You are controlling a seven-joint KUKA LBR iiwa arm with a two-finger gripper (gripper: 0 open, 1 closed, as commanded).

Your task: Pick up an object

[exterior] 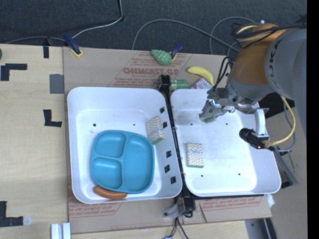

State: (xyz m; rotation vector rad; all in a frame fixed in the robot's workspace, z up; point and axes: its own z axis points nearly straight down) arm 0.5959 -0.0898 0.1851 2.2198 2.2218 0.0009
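Metal hand (pixel 208 112) above smooth white bin (pixel 234 180) holding a flat patterned box (pixel 194 155).

**Readable print: one red word on the cardboard**

The flat brown cardboard sheet (pixel 107 66) lying under the two bins carries red block lettering along its far edge, just behind the left white bin (pixel 79 133). It reads "CHEMCAST", followed by a few more letters that look like "GP" but are too blurred to confirm. A fainter red line of smaller print runs beneath it and cannot be made out.

More red print shows along the sheet's near edge, below both bins, too small to read.

The two small patterned boxes, one in the left bin (pixel 155 129) and one in the right bin (pixel 194 155), bear printing that stays illegible.
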